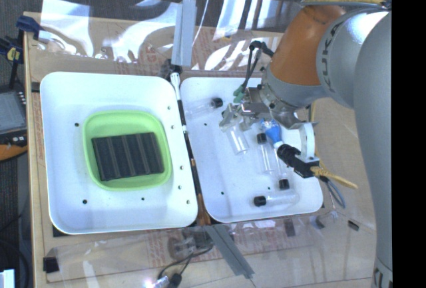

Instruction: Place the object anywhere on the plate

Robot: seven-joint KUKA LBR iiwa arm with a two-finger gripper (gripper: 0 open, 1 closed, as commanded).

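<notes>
Nearest, in the right bin point(219, 203): a clear tube with a black cap point(274, 200) lying near the front rim, apart from everything else. Just beyond, a small black block point(283, 183). Further in, two more clear tubes point(238, 142) side by side under the gripper point(256, 122), which hangs low over the bin's middle; hard to tell what state it is in. In the left bin point(60, 114): a green plate point(126, 150) with a dark ribbed inset, well apart from the tubes. At the back, the orange-banded arm point(313, 47).
</notes>
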